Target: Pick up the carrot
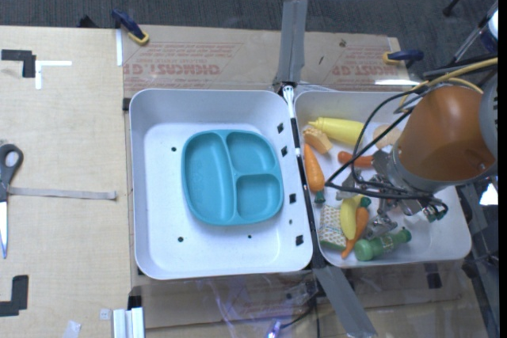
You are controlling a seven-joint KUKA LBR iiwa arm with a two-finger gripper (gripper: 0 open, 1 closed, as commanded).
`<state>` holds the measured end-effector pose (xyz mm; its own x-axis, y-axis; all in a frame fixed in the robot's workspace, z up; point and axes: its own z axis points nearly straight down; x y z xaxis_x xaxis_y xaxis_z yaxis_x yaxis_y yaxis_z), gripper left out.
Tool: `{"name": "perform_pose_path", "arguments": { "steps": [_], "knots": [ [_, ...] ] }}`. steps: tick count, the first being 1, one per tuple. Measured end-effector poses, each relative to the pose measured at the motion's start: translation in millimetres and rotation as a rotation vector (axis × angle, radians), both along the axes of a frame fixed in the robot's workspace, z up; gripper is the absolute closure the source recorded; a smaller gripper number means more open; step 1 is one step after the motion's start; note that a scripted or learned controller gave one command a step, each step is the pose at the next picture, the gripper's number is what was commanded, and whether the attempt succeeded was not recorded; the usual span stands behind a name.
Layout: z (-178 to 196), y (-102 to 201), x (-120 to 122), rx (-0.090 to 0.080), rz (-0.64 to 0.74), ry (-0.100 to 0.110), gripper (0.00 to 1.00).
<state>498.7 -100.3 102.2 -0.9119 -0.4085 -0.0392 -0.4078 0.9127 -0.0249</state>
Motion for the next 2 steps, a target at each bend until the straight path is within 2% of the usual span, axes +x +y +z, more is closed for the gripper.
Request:
{"name": "perform_pose_path", "arguments": {
  "steps": [1,2],
  "knots": [
    [-9,-4,19,0.021,-0.599,0.037,0.0],
    [-9,2,75,0.022,-0.709,0.038,0.0]
  ]
}}
